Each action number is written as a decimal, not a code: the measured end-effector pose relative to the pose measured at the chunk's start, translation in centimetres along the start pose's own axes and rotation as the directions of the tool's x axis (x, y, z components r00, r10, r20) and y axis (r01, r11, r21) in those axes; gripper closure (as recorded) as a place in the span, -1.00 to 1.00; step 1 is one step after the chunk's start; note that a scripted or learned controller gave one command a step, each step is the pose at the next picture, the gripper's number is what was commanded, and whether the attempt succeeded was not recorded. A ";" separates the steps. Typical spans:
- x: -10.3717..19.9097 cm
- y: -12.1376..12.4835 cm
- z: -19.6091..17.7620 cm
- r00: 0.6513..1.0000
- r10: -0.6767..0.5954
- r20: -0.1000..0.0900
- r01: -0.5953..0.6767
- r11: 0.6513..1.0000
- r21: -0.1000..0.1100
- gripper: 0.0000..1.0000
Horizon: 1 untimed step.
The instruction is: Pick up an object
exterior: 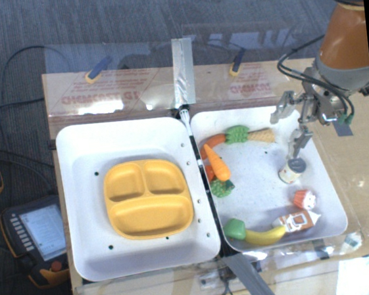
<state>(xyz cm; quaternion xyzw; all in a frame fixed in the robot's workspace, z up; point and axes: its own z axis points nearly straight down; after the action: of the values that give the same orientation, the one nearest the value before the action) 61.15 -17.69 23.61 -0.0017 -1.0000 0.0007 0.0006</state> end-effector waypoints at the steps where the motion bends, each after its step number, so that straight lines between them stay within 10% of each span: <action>1: 1.0 -4.2 14.4 1.000 0.031 0.001 -0.031 1.000 0.000 -1.00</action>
<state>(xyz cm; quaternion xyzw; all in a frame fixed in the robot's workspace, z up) 60.12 -21.94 9.21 -0.0172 -0.9999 0.0007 0.0000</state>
